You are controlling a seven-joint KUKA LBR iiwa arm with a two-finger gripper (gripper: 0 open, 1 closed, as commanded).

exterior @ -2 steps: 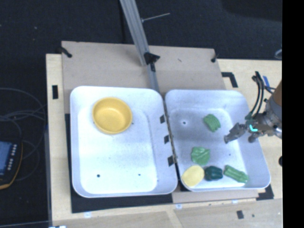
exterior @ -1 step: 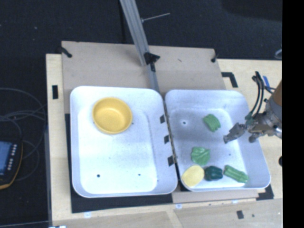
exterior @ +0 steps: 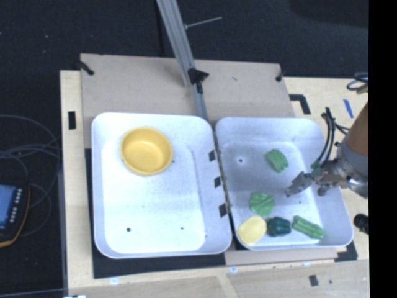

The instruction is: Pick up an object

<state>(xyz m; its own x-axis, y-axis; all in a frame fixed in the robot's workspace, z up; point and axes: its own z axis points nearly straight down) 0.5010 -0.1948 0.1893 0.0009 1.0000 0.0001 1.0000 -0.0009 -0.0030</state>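
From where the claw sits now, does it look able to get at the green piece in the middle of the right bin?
Probably yes. The claw hangs just right of the middle green piece, with bare bin floor between them and nothing lying on top of it.

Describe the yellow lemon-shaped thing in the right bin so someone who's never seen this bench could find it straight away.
Start at the right shallow white bin and go to its near left corner. There lies a pale yellow, rounded, lemon-like plastic piece, touching a dark green lumpy piece on its right. It is the one yellow item among that bin's green ones, and it is far smaller than the round yellow bowl in the left shallow white bin.
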